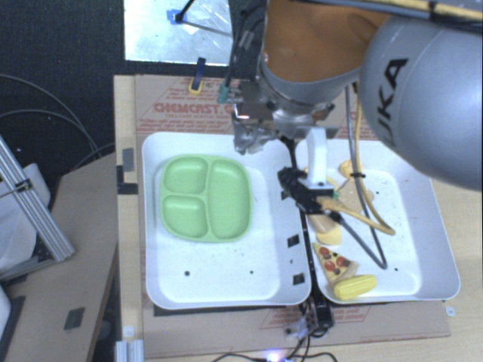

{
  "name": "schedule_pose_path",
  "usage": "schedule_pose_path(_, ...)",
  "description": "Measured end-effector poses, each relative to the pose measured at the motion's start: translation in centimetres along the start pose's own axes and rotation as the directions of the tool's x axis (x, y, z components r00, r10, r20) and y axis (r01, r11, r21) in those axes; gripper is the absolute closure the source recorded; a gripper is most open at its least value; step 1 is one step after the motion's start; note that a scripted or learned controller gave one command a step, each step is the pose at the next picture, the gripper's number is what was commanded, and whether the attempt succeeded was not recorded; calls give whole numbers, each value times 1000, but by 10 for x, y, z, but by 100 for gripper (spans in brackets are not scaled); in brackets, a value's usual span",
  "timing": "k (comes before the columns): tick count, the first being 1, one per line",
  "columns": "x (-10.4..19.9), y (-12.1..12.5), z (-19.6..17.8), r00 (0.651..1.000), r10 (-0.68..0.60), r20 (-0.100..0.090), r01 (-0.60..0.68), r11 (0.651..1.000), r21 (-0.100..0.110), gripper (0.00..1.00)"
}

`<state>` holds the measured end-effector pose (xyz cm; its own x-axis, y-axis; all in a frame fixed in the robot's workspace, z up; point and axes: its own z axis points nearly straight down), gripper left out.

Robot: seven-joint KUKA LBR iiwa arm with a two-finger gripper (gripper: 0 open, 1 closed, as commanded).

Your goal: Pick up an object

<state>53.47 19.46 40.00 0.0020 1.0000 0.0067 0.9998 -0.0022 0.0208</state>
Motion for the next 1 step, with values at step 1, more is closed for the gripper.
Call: schedule_pose_path(1, 37, -5, 184, 1000, -7, 11, 7, 999, 35, 100)
